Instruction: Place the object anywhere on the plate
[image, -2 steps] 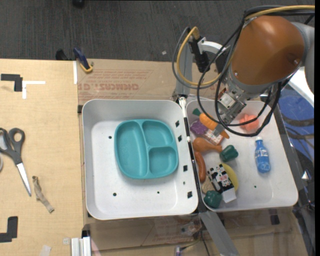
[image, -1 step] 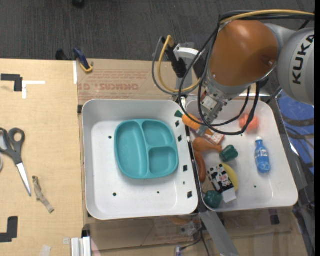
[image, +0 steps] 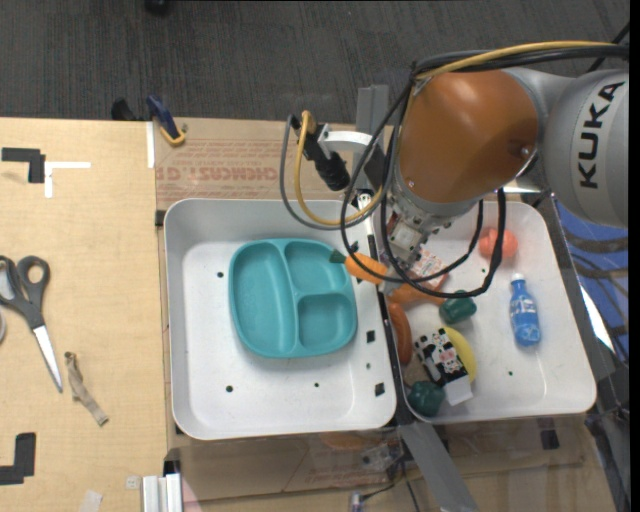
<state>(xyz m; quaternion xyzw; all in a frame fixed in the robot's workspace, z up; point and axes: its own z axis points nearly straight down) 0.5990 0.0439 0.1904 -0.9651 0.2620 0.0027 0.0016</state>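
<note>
- Carrying the load over the divider is the step in hand, by my reading: the arm (image: 470, 130) hangs over the seam between the two bins, mid-frame, with the claw (image: 395, 262) hidden beneath its orange housing.
- An orange carrot-like object (image: 366, 267) juts out leftward from under the wrist, its tip just past the right rim of the teal plate (image: 293, 297). Whether the claw is pinching it or spread I cannot tell; the wrist covers the contact.
- The plate lies in the left bin (image: 200, 390), three compartments, slightly tilted in the frame.
- To do this well, travel further left until the object sits over a compartment, not over the rim; the small upper-right section is nearest.
- Lower before letting go, so a long thing does not roll off the raised edge.
- Cables (image: 300, 190) loop near the left bin's upper edge; keep the path low and short to avoid snagging.
- A second orange piece (image: 400, 325) lies along the divider below, beside other items in the right bin (image: 560, 385); do not confuse it with the load.
</note>
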